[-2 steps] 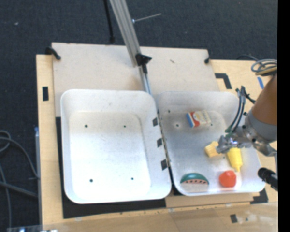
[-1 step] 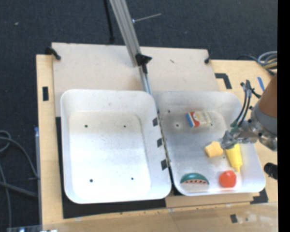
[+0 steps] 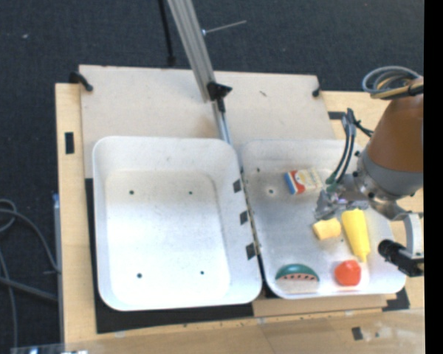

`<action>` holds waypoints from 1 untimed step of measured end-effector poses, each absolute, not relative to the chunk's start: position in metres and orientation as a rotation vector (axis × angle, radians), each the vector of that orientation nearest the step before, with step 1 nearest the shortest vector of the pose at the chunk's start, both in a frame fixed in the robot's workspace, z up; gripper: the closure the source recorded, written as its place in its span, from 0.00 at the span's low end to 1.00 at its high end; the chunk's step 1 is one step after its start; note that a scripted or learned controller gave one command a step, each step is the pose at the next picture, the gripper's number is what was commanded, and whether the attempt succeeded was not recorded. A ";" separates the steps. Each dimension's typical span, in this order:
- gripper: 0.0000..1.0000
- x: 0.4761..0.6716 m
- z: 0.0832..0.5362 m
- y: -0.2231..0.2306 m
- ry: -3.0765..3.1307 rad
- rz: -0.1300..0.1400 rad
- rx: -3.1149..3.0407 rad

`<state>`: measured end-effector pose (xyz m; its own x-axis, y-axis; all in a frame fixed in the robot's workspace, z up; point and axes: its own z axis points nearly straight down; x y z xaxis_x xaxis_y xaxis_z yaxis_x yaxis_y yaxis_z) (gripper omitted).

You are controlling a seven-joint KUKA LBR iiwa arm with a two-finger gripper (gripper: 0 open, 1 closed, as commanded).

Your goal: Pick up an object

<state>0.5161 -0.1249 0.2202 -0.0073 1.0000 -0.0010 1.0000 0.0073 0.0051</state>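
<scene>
Dark carpet all around, tan bench [image 3: 155, 105] in the middle with two white bins. My claw [image 3: 331, 201] is down in the right bin [image 3: 280, 220], right above the yellow chunk [image 3: 326, 230]. Can't tell how it's set. Nearby: yellow banana [image 3: 356, 233], red-white box [image 3: 300, 181], orange ball [image 3: 347, 273], watermelon slice [image 3: 297, 275].

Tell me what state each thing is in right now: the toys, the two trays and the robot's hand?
Left bin: holds no toys.
Right bin: holds all the toys.
Small box: lying flat, untouched.
Yellow block: resting just under the hand.
Yellow corn: lying lengthwise.
Orange ball: resting by the near rim.
Watermelon slice: lying flat at the near rim.
</scene>
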 end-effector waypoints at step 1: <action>1.00 0.529 0.215 -0.075 2.228 0.003 2.212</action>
